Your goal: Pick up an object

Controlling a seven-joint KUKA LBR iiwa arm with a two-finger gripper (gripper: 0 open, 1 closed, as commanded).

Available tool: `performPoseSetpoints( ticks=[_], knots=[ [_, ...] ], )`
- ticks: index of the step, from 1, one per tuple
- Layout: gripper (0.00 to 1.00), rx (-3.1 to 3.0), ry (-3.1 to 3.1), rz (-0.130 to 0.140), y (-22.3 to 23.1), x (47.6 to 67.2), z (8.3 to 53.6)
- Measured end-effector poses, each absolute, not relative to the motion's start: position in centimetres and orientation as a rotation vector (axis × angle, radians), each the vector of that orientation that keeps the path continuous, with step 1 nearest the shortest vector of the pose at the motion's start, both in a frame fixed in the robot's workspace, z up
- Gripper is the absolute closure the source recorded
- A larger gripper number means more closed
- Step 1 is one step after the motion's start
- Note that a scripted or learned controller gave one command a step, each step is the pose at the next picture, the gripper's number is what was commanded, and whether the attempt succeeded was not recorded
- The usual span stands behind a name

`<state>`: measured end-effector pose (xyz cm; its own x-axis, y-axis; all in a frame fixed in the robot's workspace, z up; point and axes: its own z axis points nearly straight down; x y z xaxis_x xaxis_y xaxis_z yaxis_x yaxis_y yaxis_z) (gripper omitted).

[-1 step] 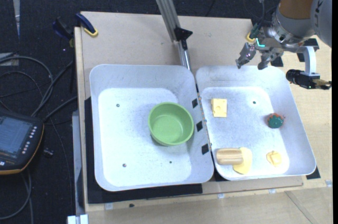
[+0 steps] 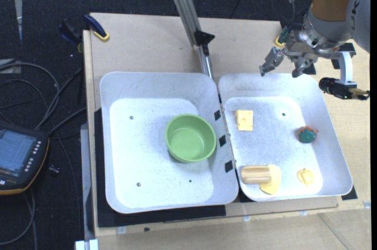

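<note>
My gripper (image 2: 285,68) hangs above the far edge of the right bin (image 2: 330,125), its two fingers spread apart with nothing between them. Inside that bin lie a yellow square block (image 2: 244,119), a small teal and orange ball-like object (image 2: 307,135), a tan cylinder (image 2: 255,174) resting on a flat yellow piece (image 2: 271,186), and a small yellow toy (image 2: 305,176). A green bowl (image 2: 190,138) sits in the left bin (image 2: 123,142) near its right side. All these objects lie well below and in front of the gripper.
A slanted metal pole (image 2: 185,7) rises from the seam between the bins at the back. A blue and yellow clamp (image 2: 94,28) grips the bench's far left corner. A tablet pendant (image 2: 20,160) rests off the bench at left.
</note>
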<state>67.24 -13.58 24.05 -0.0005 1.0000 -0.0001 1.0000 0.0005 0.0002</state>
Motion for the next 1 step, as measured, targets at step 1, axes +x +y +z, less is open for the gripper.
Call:
performPoseSetpoints(
  ticks=[1],
  knots=[
    [0.00,2.224,2.224,-0.005,-14.32,67.24,18.06]
  ],
)
